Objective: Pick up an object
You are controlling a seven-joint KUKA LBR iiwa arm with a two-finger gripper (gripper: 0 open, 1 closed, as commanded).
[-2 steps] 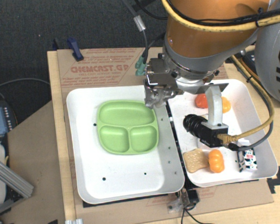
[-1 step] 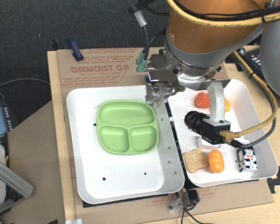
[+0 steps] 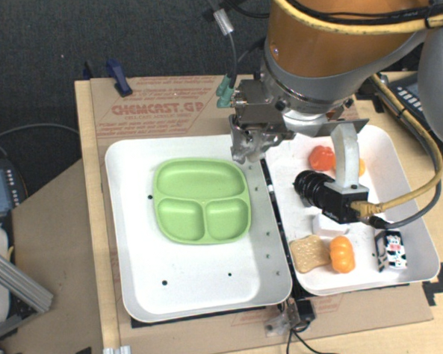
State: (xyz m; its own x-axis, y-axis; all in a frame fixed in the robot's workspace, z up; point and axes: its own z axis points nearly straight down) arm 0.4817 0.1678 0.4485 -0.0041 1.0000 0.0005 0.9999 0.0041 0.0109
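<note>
1. Camera view: the gripper (image 3: 248,152) hangs from the grey-and-orange arm (image 3: 333,38); the seam where the left bin (image 3: 119,216) meets the right bin (image 3: 424,242) runs just beneath it. Whether it is released or clenched cannot be told from this angle; nothing is seen held in it.
2. The green plate (image 3: 202,200) lies just below and to the view's left of the gripper; its upper right corner is almost under the tool. It is a rounded rectangle of smooth matte plastic, moulded into three compartments, lying flat with its long axis running away from the gripper toward the view's left.
3. To the view's right of the gripper, and a little lower, sits a red round piece (image 3: 322,158), glossy like a toy tomato. Well below the gripper and to its right lie a tan bread slice (image 3: 308,254) with a grainy face and, touching it, an orange fruit (image 3: 342,254), smooth and rounded. Farther right still stands a small white toy with black spots (image 3: 392,250).
4. Judgement: the plate's rim is the nearest target, needing a short shift to the view's left and a descent. However, its thin, low edge probably offers poor purchase; the red round piece looks easier to pinch, though it may roll.
</note>
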